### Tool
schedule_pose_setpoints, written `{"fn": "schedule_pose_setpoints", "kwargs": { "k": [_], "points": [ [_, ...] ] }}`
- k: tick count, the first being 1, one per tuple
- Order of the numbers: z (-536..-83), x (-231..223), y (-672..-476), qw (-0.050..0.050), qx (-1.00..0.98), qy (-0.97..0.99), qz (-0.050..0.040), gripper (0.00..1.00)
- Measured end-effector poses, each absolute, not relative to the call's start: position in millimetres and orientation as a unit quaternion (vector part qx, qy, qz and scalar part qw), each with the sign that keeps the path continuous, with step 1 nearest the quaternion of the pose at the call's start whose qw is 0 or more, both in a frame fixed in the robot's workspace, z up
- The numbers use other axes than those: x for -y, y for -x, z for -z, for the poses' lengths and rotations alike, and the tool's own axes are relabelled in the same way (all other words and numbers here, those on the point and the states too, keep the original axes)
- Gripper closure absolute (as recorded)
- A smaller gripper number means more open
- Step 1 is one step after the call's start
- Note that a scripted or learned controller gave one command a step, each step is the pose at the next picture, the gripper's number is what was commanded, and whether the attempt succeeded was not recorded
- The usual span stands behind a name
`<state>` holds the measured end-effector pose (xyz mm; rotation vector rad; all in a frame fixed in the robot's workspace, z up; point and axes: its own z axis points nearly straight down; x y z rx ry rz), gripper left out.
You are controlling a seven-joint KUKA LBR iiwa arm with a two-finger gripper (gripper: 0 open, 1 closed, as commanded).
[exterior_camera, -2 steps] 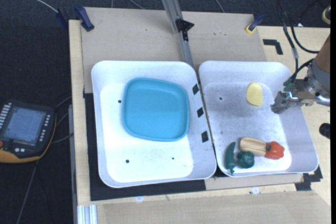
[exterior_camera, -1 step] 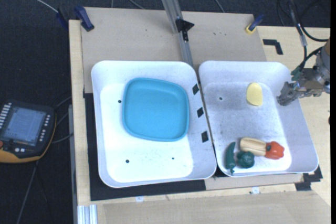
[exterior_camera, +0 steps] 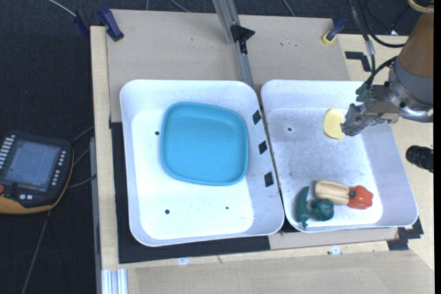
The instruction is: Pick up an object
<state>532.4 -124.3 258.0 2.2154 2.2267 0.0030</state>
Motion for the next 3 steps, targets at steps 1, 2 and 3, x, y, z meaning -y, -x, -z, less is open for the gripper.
{"fn": "schedule_pose_setpoints", "kwargs": {
  "k": [1,2,3],
  "points": [
    [-255.8,69.3,-544.9,0.000,-0.709,-0.705,-0.0006,1.00],
    [-240.6,14.9,-546.6,-0.001,-0.709,-0.705,-0.0001,1.00],
    [-232.2,-34.7,-553.3,0.000,-0.709,-0.706,0.0000,1.00]
  ]
}}
